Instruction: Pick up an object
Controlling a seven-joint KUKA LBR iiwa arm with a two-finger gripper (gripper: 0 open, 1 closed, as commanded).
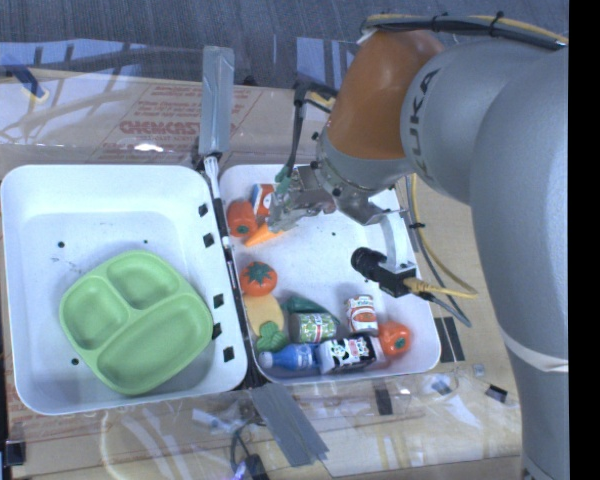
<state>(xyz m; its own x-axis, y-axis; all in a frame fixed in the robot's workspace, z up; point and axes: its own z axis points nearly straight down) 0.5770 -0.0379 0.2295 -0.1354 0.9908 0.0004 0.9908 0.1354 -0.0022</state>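
Observation:
My gripper [290, 206] hangs low over the far left part of the right bin [325, 253], beside an orange carrot-like toy [248, 223] and a small orange-and-white carton [264, 198]. Its fingertips are lost among these items. A red tomato toy [258, 278] lies left of the bin's middle. Along the near side sit a yellow piece [264, 316], a green can [314, 326], a red-labelled can [361, 313], a blue bottle [292, 358], a black-and-white carton [348, 352] and an orange pepper toy [394, 339].
The left bin [40, 228] holds a green divided plate [135, 320]. A ridge with black clips [220, 268] separates the two bins. A black connector with a yellow cable [385, 270] hangs from the arm over the right bin's right side.

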